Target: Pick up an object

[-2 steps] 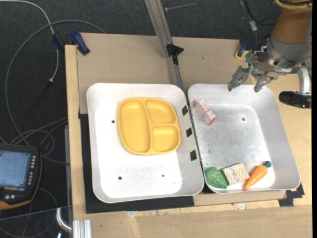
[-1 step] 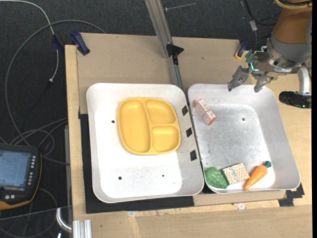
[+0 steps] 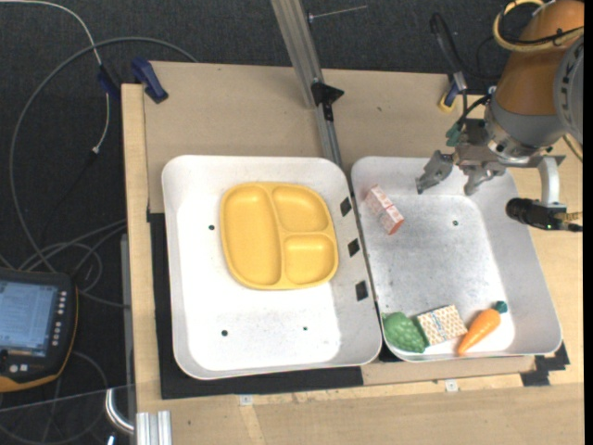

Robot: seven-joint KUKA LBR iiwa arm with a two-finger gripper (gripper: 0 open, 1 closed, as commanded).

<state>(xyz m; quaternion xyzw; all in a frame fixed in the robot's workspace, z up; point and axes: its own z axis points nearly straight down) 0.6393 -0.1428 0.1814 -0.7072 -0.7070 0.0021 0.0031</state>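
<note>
The pale wooden counter is carrying two shallow white bins, sitting side by side and touching at their inner edges. The left bin and right bin are both resting on a black mat that is peeking out along the counter's left and near sides.

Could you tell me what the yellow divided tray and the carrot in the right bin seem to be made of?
The yellow divided tray looks like moulded plastic: uniform colour, smooth rounded compartments, soft sheen. The carrot appears to be a plastic toy, evenly bright orange with a green tip, though rubber or foam cannot be ruled out.
</note>
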